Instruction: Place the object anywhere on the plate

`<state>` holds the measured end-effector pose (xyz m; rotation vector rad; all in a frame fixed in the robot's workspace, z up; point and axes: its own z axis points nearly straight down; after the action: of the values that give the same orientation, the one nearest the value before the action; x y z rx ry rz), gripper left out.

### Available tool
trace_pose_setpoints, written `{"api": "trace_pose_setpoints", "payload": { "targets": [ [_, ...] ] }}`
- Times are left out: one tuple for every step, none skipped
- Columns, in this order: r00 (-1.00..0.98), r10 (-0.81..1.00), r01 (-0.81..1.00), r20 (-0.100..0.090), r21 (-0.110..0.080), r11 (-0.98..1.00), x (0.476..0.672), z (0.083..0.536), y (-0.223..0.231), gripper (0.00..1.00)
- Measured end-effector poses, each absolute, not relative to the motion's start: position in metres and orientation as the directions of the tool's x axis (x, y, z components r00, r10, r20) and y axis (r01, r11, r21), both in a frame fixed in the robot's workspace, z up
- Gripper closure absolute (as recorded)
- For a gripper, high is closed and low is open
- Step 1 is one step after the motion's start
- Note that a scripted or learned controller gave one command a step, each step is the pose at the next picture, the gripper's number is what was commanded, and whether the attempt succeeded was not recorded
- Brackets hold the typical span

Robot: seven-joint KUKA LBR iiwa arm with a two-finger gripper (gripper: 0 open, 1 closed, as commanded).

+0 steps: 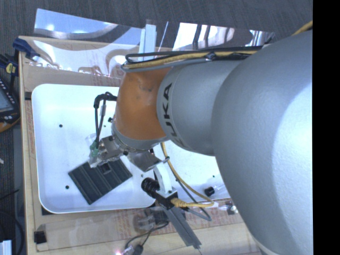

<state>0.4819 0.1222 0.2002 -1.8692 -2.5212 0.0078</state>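
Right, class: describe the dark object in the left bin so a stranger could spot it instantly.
Find the left white bin. Near its front edge, just below the gripper, lies the dark ribbed plate, a flat rectangle set at a slant. It is the one big dark shape on the white floor.

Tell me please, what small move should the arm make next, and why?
Probably a short, slow lift straight up, to check the grasp. The gripper sits low in the left white bin, right at the upper edge of the dark ribbed flat object. The wrist hides the fingertips, so whether anything is held cannot be told; lifting would show it.
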Motion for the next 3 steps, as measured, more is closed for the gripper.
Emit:
{"api": "trace_pose_setpoints", "payload": {
  "targets": [
    [-0.055, 0.998, 0.998, -0.001, 0.003, 0.055, 0.477, 0.094, 0.195, 1.00],
    [-0.580, 0.815, 0.815, 0.000, -0.001, 0.580, 0.476, 0.164, 0.150, 1.00],
    [-0.423, 0.906, 0.906, 0.004, 0.000, 0.423, 0.476, 0.094, 0.119, 1.00]
  ]
}}
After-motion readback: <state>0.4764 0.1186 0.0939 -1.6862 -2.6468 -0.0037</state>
